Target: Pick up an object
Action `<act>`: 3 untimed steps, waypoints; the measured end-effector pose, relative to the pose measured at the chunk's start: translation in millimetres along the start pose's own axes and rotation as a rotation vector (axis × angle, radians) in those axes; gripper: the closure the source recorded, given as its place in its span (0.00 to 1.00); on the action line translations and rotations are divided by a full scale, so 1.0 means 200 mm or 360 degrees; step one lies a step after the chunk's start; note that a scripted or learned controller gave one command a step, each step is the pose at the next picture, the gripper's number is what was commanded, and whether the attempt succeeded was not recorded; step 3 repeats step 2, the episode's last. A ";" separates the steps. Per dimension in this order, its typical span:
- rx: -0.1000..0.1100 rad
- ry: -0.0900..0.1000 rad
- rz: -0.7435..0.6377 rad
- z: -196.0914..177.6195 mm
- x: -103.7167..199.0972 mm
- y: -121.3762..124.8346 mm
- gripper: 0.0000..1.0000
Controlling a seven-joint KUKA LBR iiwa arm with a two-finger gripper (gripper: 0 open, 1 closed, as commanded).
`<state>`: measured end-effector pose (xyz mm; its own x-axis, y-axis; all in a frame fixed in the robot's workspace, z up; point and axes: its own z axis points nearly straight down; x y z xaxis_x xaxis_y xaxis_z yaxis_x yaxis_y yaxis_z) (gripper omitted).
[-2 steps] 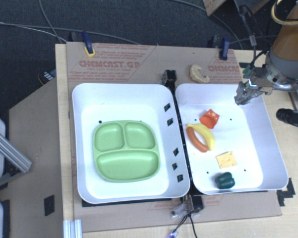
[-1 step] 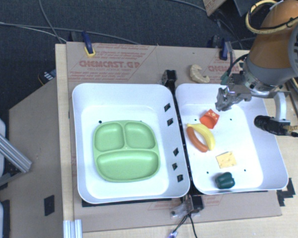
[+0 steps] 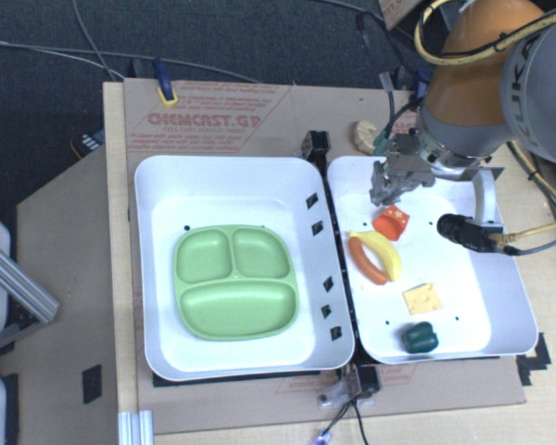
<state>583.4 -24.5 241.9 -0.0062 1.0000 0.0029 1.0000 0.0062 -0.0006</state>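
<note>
Right bin (image 3: 500, 318), centre-right of frame: red block (image 3: 391, 222), hot dog (image 3: 374, 256), cheese wedge (image 3: 422, 298), green piece (image 3: 420, 337). Claw (image 3: 386, 191) just above red block; grip state impossible to tell, view poor. Best lowered straight, centred, possibly clear of hot dog.

Two shallow white bins were set side by side on the counter (image 3: 213, 123). In the left bin (image 3: 157, 276) a green three-compartment plastic plate (image 3: 235, 282) lay centred. In the right bin (image 3: 486, 295), a small red block (image 3: 392, 222) lay just under the hand (image 3: 387, 191), a yellow banana touching an orange sausage (image 3: 374, 257) before it, then a yellow cheese wedge (image 3: 422, 298), and nearest, a dark green lump (image 3: 420, 338).
</note>
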 end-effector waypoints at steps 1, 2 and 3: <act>0.0005 -0.0001 0.0003 0.07 0.27 -0.03 1.00; 0.0005 0.0000 0.0000 0.10 0.58 -0.09 1.00; 0.0005 0.0000 0.0000 0.10 0.58 -0.09 1.00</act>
